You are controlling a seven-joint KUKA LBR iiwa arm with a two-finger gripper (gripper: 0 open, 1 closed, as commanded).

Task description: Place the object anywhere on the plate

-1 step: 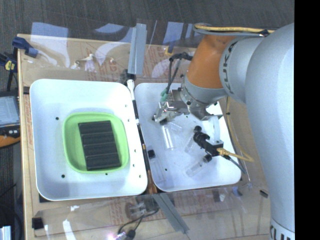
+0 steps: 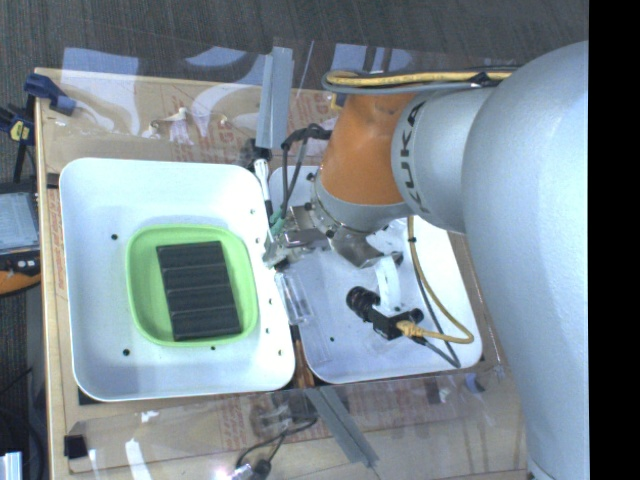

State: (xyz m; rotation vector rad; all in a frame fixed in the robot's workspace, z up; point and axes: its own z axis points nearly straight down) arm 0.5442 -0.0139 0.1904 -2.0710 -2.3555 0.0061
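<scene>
Dark ridged block [image 2: 198,290] lies on green plate [image 2: 141,298]; gripper [image 2: 292,290] near right bin's left edge, grip state cannot tell; a stray sweep could dislodge it.

We see a robotics lab: a wooden bench [image 2: 150,438] with two white bins [image 2: 90,348], a grey and orange industrial arm [image 2: 400,158], loose cables [image 2: 440,333] and clamps at the edge.

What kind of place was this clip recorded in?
Most likely a robotics lab or test cell, not a home. A grey industrial arm with an orange band reaches over two shallow white bins on a wooden bench. Loose cables run around it. A lime-green square plate holds a dark ridged block.
</scene>
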